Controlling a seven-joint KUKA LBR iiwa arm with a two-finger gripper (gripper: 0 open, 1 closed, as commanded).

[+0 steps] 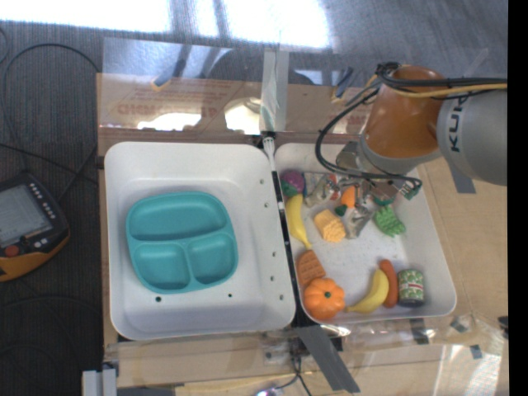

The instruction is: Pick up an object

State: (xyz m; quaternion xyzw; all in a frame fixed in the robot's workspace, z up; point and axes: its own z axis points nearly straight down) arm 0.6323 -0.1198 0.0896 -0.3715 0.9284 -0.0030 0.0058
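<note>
My gripper is low in the right bin, under the orange wrist band, in the bin's upper middle. A small orange piece lies right at the gripper, and whether it is held cannot be made out. A yellow-orange block sits just to the gripper's left, and a green toy just to its right. Further left lie a purple item and a yellow banana.
Near the right bin's front lie a brown waffle-like piece, an orange pumpkin, a second banana, a red-orange sausage shape and a small can. The left bin holds a teal divided plate.
</note>
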